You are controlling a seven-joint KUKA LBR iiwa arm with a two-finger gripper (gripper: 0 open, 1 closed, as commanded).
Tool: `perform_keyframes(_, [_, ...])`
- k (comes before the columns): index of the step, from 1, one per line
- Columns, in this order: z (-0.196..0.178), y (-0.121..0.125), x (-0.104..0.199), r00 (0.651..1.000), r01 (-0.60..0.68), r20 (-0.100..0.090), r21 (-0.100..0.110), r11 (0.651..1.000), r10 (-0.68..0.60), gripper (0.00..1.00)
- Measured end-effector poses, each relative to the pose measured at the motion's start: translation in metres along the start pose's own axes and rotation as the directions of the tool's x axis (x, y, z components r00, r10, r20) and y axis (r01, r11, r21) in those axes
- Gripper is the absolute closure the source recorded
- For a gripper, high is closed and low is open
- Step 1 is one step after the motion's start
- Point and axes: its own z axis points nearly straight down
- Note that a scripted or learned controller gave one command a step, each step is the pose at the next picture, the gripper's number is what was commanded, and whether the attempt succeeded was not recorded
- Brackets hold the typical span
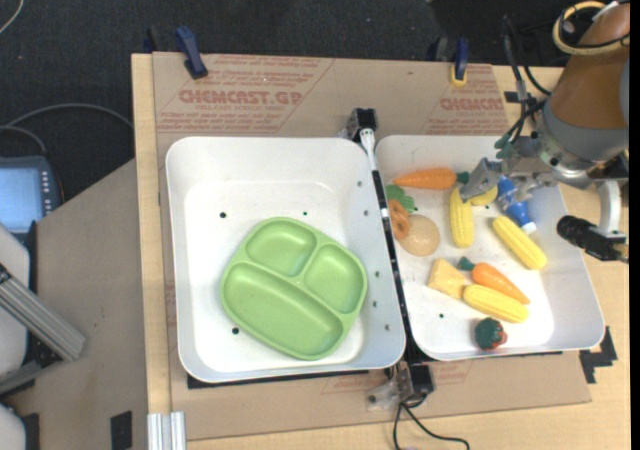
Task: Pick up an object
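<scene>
Left bin (190,238): you have one green divided plate (293,286) here, lying flat, well off to the left of the jaws and clear of the work.

Right bin (580,288): you have the toy food, listed leftward to rightward.
- Carrot (425,179), lying flat, left of the jaws near the top wall.
- Pale round piece (420,235), below-left of the jaws, by the divider.
- Upright corn cob (461,218), just below-left of the jaws, nearly under them.
- Cheese wedge (447,278) and second carrot (497,281), well below the jaws.
- Yellow cob (495,303) and strawberry (489,334), furthest below.
- Slanted corn cob (520,242), just below the jaws.
- Blue item (518,200), right at the jaws, partly hidden.

Gripper (500,183): hangs low over the top of the right bin. You cannot tell whether the jaws stand apart or together, and nothing is plainly seen between them.

Risks for you to weigh: the nearest pieces lie close together, so a descent could pinch two, or nudge a round cob so it rolls away. Closing near the top wall might catch the rim instead of an object.
</scene>
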Motion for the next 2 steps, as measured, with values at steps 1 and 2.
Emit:
perform_keyframes(1, [0.092,0.000,0.020,1.000,-0.002,-0.004,0.009,1.000,0.002,0.00])
perform_keyframes(2, [0.075,0.003,0.018,1.000,-0.004,-0.001,-0.001,1.000,0.004,1.00])
